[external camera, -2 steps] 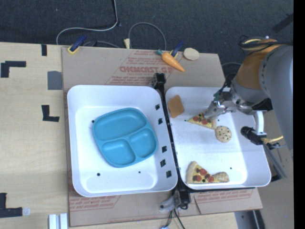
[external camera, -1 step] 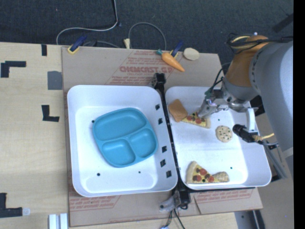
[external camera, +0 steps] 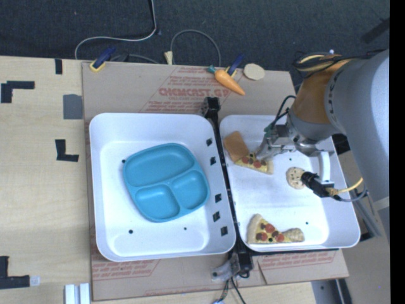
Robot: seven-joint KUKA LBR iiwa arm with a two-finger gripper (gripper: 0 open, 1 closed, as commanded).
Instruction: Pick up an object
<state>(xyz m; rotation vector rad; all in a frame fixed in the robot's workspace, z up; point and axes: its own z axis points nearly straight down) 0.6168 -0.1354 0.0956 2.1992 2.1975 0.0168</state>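
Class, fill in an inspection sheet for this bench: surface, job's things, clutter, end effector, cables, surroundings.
Surface: two white bins; right bin, left bin.
Job's things: pizza slice, cookie, brown slice and topped slice in right bin.
Clutter: blue divided plate in left bin; toy carrot and tan disc behind bins.
End effector: over topped slice; grip unclear.
Cables: white cable behind bench.
Surroundings: dark carpet.

Sky-blue three-section plastic plate (external camera: pixel 166 181). Shallow white plastic bins (external camera: pixel 104 220). Tan pizza slices with red dots (external camera: pixel 274 234). Beige speckled cookie (external camera: pixel 294 177). Orange toy carrot, green tip (external camera: pixel 228 81). Brown cardboard, red print (external camera: pixel 183 84).
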